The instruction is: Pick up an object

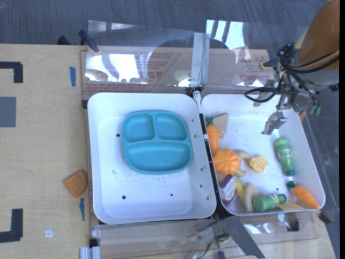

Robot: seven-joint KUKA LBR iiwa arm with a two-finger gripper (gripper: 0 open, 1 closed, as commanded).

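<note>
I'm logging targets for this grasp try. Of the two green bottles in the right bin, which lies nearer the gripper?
The green bottle by the bin's right wall, just below the gripper. The other bottle lies farther off, at the bin's front edge beside a carrot.

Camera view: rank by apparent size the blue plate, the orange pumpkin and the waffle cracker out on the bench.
1. blue plate, by far the largest, in the left bin.
2. orange pumpkin, in the right bin.
3. waffle cracker, close to the pumpkin in apparent size, so the order of these two is unsure.
</note>
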